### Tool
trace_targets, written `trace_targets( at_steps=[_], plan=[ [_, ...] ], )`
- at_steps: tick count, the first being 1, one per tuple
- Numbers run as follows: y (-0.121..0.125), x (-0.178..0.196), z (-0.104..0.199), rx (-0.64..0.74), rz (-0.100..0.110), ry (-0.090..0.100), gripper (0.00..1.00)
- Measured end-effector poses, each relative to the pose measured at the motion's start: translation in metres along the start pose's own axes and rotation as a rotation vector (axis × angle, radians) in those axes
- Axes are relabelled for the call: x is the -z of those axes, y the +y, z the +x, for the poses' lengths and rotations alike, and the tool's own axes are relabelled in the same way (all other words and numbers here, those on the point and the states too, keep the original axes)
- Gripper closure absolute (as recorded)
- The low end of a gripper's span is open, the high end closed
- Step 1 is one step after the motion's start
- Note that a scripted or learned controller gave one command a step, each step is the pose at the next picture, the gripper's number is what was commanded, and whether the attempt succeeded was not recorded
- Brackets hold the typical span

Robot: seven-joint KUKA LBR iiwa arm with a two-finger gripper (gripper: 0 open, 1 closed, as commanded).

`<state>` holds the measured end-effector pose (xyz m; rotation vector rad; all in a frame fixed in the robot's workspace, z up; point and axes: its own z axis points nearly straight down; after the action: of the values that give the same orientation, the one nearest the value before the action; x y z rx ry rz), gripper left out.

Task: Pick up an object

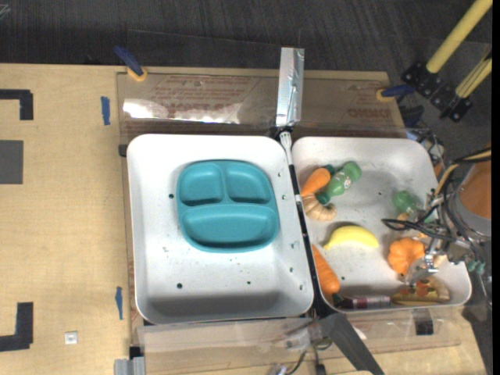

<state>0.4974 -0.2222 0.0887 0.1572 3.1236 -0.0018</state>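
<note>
In the right-hand shallow white bin (367, 151), at its far right side, the two-finger gripper (428, 266) sits low over a small orange pumpkin-shaped toy (405, 253), amid a tangle of dark cables; whether its fingers are spread or closed cannot be told.

Contents of this bin:
- orange pumpkin-shaped toy, touching or just left of the gripper tip (the likeliest object for the pick, judged by nearness alone);
- yellow banana-shaped toy (351, 237), mid-bin, long axis running left to right, to the left of the gripper;
- small green rounded toy (404, 201), just up-view of the pumpkin;
- green bottle-shaped toy (343, 177) and orange carrot-shaped toy (316, 182), together near the upper left corner;
- tan ridged toy (318, 205), just below the carrot;
- second orange carrot-like piece (324, 269), along the left wall;
- dark, slender pen-like item (363, 301), lying along the near wall.

In the left-hand white bin (156, 233): one teal divided plastic plate (227, 205), three compartments, well apart from the gripper.

The pumpkin lies immediately left of the gripper; nothing is visibly between the fingers, so no hold is recorded.
</note>
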Motion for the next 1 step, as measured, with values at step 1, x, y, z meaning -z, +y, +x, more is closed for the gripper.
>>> trace_targets(
  at_steps=[1],
  plan=[
    [0.0004, 0.0115, -0.0024, -0.002, 0.0, -0.008, 1.0]
  ],
)
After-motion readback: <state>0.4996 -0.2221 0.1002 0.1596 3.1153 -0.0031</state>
